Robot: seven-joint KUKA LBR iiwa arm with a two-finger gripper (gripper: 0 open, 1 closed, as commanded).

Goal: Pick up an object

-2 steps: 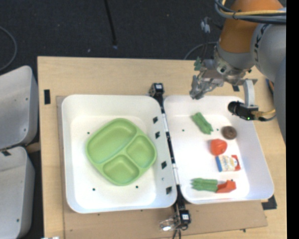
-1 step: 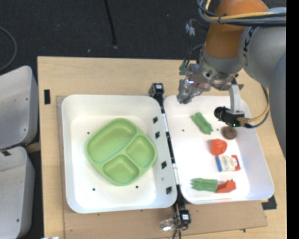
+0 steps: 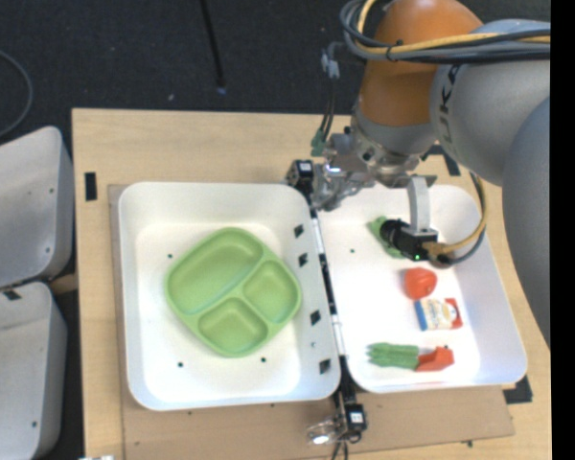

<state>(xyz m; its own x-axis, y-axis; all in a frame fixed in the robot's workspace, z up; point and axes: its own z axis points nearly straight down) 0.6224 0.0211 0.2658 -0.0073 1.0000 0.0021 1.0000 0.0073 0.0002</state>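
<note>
My gripper (image 3: 337, 182) hangs below the orange wrist band over the far left corner of the right bin (image 3: 364, 286), close to the divider between the bins. In that bin lie a small green piece (image 3: 379, 226) partly behind a black cable fitting (image 3: 409, 239), a red rounded object (image 3: 420, 283), a small white, blue and red packet (image 3: 439, 312), and a green leafy toy (image 3: 393, 355) joined to a red-orange piece (image 3: 436, 358). The gripper is apart from all of them. A green divided plate (image 3: 233, 290) rests in the left bin (image 3: 144, 353).
The grey arm (image 3: 503, 103) covers the upper right of the bench and the right bin's far edge. The raised rims between the bins (image 3: 323, 286) run down the middle. White chairs (image 3: 19, 209) stand to the left of the bench.
</note>
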